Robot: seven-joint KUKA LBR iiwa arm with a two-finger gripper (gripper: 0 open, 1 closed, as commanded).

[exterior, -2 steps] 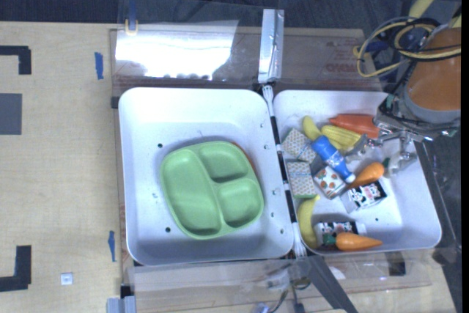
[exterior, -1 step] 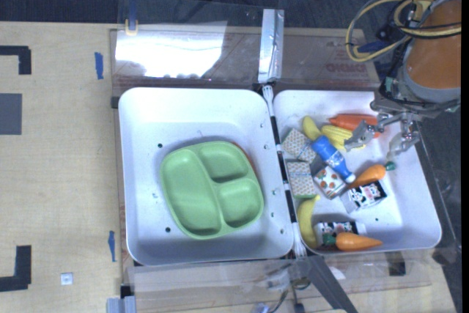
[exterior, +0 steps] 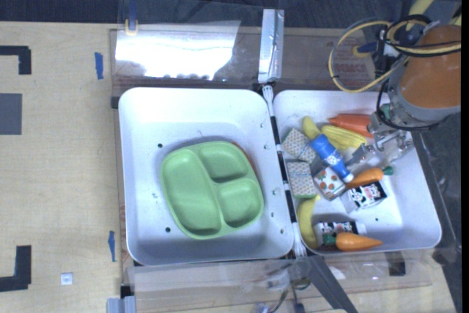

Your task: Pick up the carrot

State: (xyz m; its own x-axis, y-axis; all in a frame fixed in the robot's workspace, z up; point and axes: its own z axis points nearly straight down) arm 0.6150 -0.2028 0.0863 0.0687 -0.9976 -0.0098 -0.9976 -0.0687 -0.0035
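pale wooden bench [exterior: 58, 157] under dark blue carpet holds two shallow white bins side by side, with the grey arm [exterior: 429, 77] and its orange band reaching in from the right. its claw [exterior: 382, 146] hangs low over the upper middle of the right bin [exterior: 414, 212]; whether its jaws are apart or together cannot be told from above. just below the claw lies a small carrot [exterior: 366, 176], tip toward the bin's centre, beside a blue bottle [exterior: 330, 156] with a white label and red cap that slants across the pile. a black-and-white patterned block [exterior: 366, 194] sits right under that carrot. up and left of the claw, an orange-red vegetable [exterior: 350, 122] lies against a yellow corn cob [exterior: 343, 135], with a yellow banana [exterior: 311, 127] at their left end. grey checked cloths [exterior: 297, 157] lie along the bin's left wall. a second banana [exterior: 305, 220] curves down that wall, and a second carrot [exterior: 357, 241] rests at the near rim beside a small dark packet [exterior: 335, 228]. no writing on any label is legible. left bin [exterior: 146, 121] holds a green divided plate [exterior: 212, 188] with three compartments, tilted slightly. clear plastic sheet [exterior: 183, 48] stands behind the left bin.
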